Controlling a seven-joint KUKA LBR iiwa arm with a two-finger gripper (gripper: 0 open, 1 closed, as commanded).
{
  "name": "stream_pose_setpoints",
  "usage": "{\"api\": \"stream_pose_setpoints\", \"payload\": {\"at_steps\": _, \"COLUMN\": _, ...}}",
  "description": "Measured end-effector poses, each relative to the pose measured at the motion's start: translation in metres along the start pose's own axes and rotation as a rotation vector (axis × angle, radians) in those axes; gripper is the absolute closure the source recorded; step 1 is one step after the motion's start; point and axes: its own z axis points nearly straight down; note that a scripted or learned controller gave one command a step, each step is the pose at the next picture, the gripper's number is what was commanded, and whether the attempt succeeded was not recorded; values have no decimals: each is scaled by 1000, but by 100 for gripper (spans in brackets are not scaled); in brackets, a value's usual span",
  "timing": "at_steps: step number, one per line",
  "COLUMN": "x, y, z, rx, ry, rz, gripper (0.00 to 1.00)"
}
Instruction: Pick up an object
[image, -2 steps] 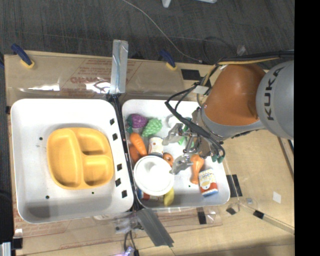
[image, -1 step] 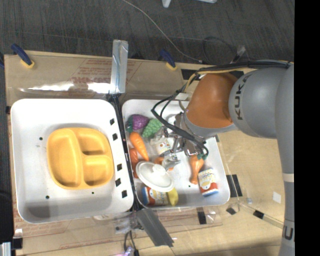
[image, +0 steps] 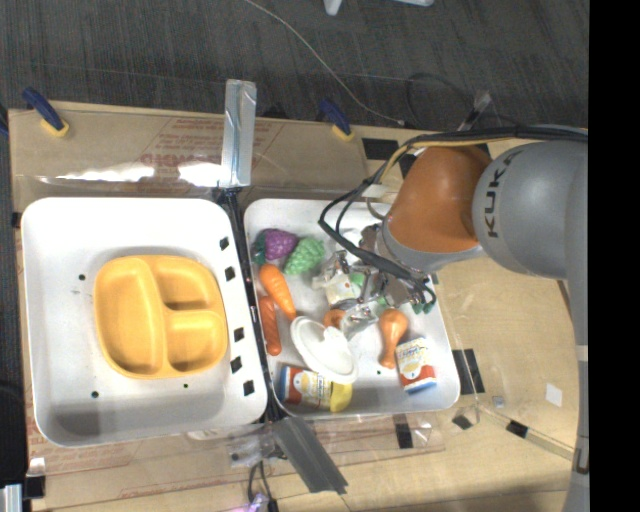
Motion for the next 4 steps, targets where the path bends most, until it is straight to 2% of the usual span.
{"api": "stream_pose_setpoints", "payload": {"at_steps": 1, "x": -2, "y": 1, "z": -12, "rx": 2, "ry": -4, "rz": -7, "gripper": 100}}
{"api": "stream_pose_setpoints", "payload": {"at_steps": 2, "x": 4, "y": -22, "z": -89, "rx": 2, "ry": 4, "rz": 318, "gripper": 100}}
{"api": "stream_pose_setpoints", "payload": {"at_steps": 3, "x": -43, "y": 21, "z": -61, "rx": 0, "ry": 8, "rz": 526, "gripper": 100}}
{"api": "stream_pose_setpoints", "payload": {"at_steps": 4, "x": -11, "y": 85, "z": -97, "rx": -1, "ry": 6, "rz": 482, "gripper": 100}}
